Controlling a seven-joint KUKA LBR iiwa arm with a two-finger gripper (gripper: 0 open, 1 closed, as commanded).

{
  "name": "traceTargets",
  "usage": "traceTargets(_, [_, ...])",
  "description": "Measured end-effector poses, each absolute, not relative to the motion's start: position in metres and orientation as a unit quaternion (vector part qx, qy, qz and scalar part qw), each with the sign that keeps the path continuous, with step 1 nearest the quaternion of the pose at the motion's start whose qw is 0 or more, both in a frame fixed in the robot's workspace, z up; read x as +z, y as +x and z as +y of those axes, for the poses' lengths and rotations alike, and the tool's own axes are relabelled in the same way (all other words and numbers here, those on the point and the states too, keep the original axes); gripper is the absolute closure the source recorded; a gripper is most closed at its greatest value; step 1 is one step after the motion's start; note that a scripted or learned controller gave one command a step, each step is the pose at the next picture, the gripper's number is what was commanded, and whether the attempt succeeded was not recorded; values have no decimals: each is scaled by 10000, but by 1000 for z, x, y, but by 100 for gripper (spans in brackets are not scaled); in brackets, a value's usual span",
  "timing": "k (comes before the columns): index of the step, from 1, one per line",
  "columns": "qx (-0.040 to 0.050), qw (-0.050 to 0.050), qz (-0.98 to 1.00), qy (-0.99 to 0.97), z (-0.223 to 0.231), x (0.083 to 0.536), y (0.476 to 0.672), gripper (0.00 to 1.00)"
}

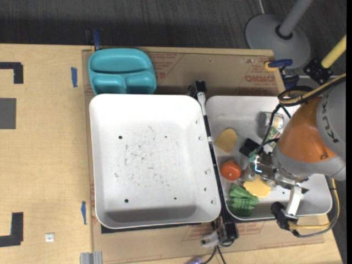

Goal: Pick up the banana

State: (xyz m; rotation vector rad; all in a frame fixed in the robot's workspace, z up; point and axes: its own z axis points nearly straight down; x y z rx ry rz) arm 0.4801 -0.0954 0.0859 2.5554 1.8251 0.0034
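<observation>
The banana (258, 188) lies on the floor of the right bin (242, 106), toward its near side, and I see only a pale yellow, smooth, rounded end of it; the rest is under my arm. My gripper (263, 168) hangs just above it at its 12 o'clock, low in the bin, which I judge puts me over the fruit for a grasp. How far the tool is open, or whether it has anything in it, I cannot tell, since my orange-banded wrist covers it.

At the banana's 9 o'clock, just beside it, sits a glossy red tomato (231, 170), round and smooth. At 7 o'clock is a green leafy thing (242, 198) with a ridged surface, nearly touching the banana. At 11 o'clock, farther off, lies a dull yellow rounded piece (226, 139). They crowd the banana on its left, so I judge a sideways approach risky.

The left bin (151, 158) is hard white plastic, scuffed with fine grey marks. A teal divided tray (121, 70) stands behind it at 12 o'clock.
</observation>
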Motion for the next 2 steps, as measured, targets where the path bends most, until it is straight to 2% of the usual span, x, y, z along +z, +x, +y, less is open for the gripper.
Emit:
traceTargets(1, [-3, -10, 5238, 8519, 5, 184, 479, 100])
traceTargets(2, [-4, -7, 5243, 8515, 5, 194, 480, 100])
